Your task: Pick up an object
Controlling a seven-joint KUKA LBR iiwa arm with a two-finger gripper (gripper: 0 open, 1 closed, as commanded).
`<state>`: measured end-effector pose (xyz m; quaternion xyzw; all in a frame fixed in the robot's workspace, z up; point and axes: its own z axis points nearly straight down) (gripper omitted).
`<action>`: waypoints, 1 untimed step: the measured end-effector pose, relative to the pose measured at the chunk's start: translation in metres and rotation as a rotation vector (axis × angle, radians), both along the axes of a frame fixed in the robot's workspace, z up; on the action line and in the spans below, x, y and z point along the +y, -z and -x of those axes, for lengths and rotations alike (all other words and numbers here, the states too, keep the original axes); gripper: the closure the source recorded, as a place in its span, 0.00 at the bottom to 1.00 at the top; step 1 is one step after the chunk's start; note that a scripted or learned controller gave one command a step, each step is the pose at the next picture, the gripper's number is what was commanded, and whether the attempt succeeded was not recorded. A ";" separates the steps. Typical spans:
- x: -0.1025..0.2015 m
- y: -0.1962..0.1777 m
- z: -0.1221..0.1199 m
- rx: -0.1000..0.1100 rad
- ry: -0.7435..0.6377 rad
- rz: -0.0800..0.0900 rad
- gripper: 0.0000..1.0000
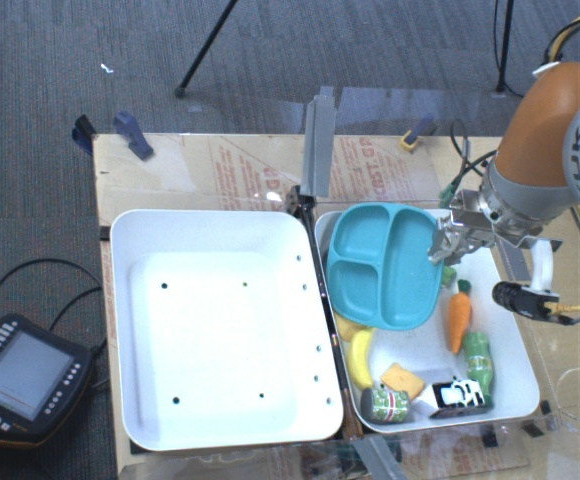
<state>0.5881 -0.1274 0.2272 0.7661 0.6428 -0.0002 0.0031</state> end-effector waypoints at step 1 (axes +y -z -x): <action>0.002 0.001 0.000 0.003 -0.002 -0.005 0.00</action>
